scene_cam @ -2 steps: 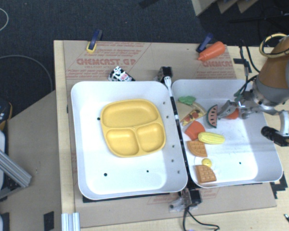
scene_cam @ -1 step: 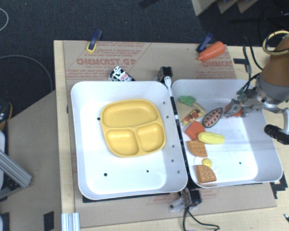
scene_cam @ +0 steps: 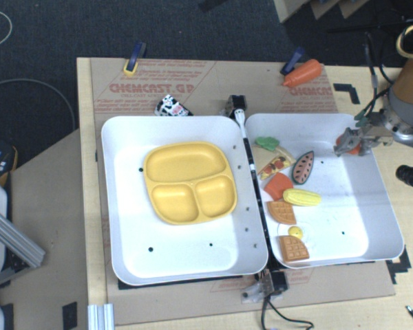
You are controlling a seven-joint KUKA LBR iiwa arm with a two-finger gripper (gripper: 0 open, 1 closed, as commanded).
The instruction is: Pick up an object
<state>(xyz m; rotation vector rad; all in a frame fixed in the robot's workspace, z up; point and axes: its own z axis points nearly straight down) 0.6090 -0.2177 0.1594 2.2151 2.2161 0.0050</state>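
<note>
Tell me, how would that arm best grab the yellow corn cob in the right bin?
Probably from straight above, closing across the middle of the corn cob. It lies flat and long, running left to right, so its narrow width suits two fingers. The waffle piece sits close at its left end, so the middle looks safer.

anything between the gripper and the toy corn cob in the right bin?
Nothing visible. The gripper sits over the right bin's upper right; bare white floor separates it from the corn cob. The watermelon slice lies just above the cob.
</note>
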